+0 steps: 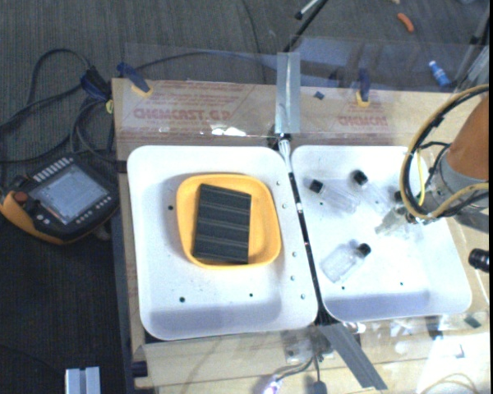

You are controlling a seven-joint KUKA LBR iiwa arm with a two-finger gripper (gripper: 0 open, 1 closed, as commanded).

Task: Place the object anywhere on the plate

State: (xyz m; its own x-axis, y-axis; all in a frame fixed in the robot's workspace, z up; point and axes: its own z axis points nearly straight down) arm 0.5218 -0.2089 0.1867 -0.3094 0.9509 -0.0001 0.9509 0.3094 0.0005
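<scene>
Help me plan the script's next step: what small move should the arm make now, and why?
Probably retreat: the dark ribbed object already lies flat on the yellow plate in the left bin, while the arm is over the right bin, so placing looks finished.

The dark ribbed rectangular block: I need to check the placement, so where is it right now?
The dark ribbed rectangular block lies flat on the yellow plate, in the left white bin of the camera view, across the divider from the clear small bottles in the right white bin.

Block [223, 223] on plate [267, 235], left bin [152, 294]
</scene>
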